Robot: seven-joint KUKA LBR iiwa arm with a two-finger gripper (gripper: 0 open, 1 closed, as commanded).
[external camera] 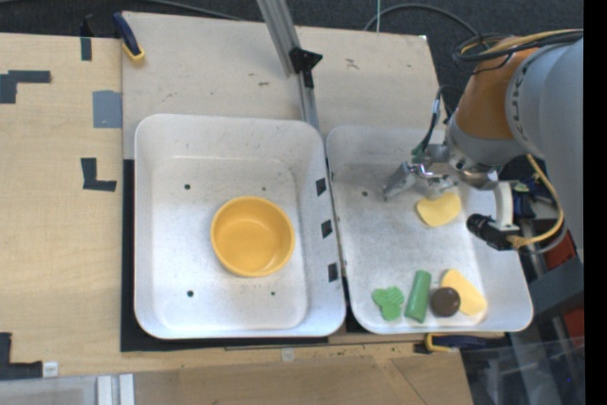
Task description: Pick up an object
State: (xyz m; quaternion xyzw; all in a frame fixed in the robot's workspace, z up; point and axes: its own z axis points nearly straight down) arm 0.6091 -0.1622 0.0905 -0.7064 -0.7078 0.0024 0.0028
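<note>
Camera view is showing the grey arm (pixel 531 100) reaching in from the right over the right bin (pixel 379 232). Its gripper (pixel 410 180) is hanging above the bin's far half with fingers spread apart, pinching nothing. A pale yellow piece (pixel 439 210) is lying just right of the fingers. Along the near edge a green leafy piece (pixel 387 302), a green cylinder (pixel 417 295), a brown round piece (pixel 445 301) and a yellow piece (pixel 467 293) are sitting close together. A yellow bowl (pixel 252 235) is sitting upright in the left bin (pixel 171 147).
</note>
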